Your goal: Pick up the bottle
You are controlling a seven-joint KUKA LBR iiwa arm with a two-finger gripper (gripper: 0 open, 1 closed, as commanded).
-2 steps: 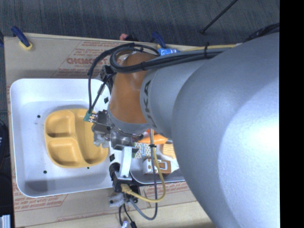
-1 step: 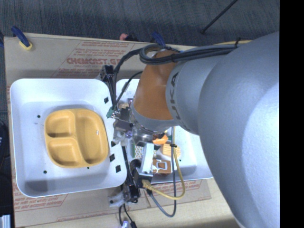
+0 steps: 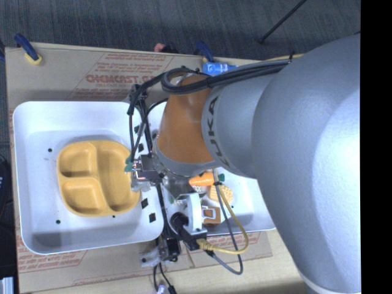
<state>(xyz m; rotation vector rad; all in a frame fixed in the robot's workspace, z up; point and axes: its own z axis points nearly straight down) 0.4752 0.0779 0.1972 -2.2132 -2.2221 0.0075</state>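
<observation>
Right now the big grey arm (image 3: pixel 288 139) covers most of the right bin (image 3: pixel 260 216). A yellow tray (image 3: pixel 92 176) with sections sits in the left bin (image 3: pixel 37 139), near its right wall.

**Yellow tray sat alone in the left bin**

A yellow divided tray (image 3: pixel 97 177) lay flat in the left white bin (image 3: pixel 37 127), toward its right side. Both bins rested on a cardboard sheet (image 3: pixel 92 66) with red print, pinned by blue clamps (image 3: pixel 27 48) at the far edge.
</observation>
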